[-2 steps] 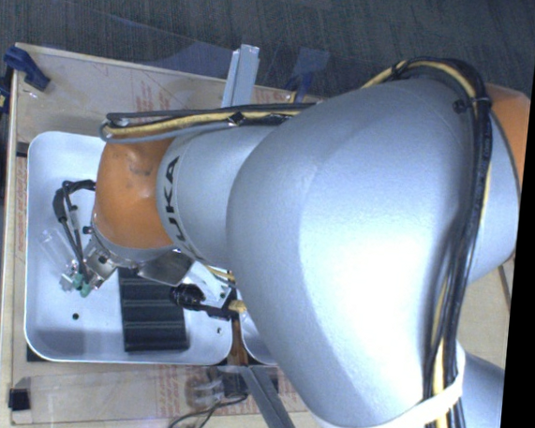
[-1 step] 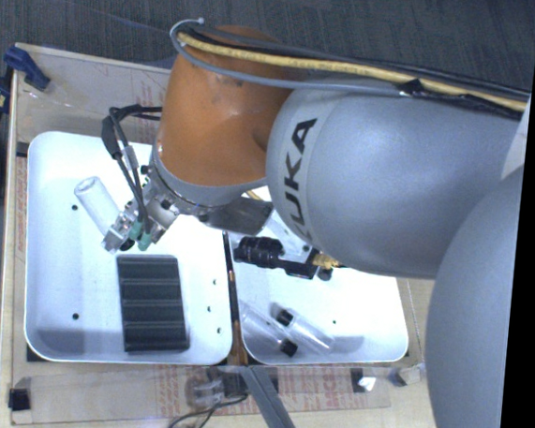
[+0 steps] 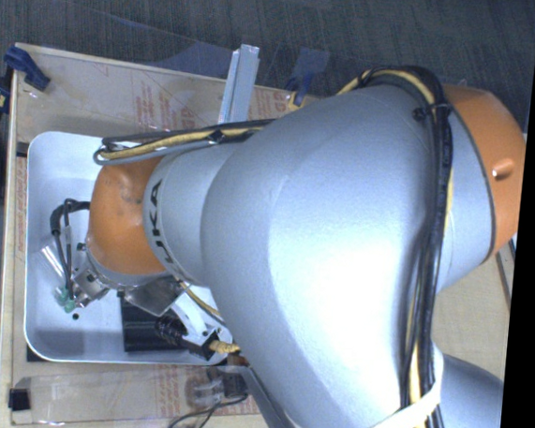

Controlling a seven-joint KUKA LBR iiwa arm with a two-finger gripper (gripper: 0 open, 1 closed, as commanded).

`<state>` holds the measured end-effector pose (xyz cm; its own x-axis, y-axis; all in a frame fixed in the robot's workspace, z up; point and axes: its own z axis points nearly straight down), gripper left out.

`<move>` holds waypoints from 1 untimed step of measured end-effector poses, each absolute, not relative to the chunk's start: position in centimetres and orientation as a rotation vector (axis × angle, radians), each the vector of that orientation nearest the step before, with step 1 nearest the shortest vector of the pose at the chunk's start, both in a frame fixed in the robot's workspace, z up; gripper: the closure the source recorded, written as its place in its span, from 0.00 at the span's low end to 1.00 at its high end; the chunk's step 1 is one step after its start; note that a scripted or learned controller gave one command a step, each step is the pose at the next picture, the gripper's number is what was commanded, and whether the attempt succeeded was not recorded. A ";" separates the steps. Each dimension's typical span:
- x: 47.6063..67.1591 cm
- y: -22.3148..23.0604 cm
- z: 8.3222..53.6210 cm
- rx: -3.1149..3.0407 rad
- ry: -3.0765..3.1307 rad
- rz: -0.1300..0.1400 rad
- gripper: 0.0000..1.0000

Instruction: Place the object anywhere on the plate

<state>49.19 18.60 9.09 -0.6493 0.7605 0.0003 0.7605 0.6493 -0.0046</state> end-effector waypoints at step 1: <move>47.8 15.5 25.7 -1.476 -2.773 0.000 1.00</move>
<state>47.84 15.53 25.67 -0.5581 0.8297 0.0004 0.8297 0.5581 0.0000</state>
